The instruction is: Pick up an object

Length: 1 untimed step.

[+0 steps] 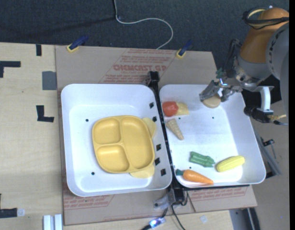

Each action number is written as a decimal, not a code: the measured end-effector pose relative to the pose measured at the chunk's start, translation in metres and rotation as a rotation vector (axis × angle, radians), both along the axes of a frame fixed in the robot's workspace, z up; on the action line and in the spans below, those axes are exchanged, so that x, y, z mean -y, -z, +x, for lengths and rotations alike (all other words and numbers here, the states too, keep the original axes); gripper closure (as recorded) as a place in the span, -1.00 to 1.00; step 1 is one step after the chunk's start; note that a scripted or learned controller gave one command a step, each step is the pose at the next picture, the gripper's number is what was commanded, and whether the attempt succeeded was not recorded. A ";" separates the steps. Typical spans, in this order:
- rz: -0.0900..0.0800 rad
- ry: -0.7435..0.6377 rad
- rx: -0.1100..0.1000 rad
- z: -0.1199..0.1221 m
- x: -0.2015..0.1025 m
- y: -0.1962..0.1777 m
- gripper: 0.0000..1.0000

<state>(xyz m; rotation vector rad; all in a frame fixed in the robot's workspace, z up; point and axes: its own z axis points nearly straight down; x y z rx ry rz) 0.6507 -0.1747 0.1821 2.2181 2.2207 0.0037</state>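
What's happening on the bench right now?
The arm's gripper is over the far corner of the right bin, with a small tan object at its fingers. A tomato, cone, green vegetable, corn and carrot lie in that bin. The left bin holds a yellow divided plate.

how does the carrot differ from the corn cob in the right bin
The carrot is orange and tapers to a point; the corn cob is yellow and blunt at both ends. The carrot lies at the bin's near edge, next to the divider; the corn cob sits farther right, beside the green vegetable. Both lie flat in the right bin, untouched.
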 end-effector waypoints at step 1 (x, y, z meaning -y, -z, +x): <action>0.000 0.000 -0.001 0.001 -0.001 -0.045 1.00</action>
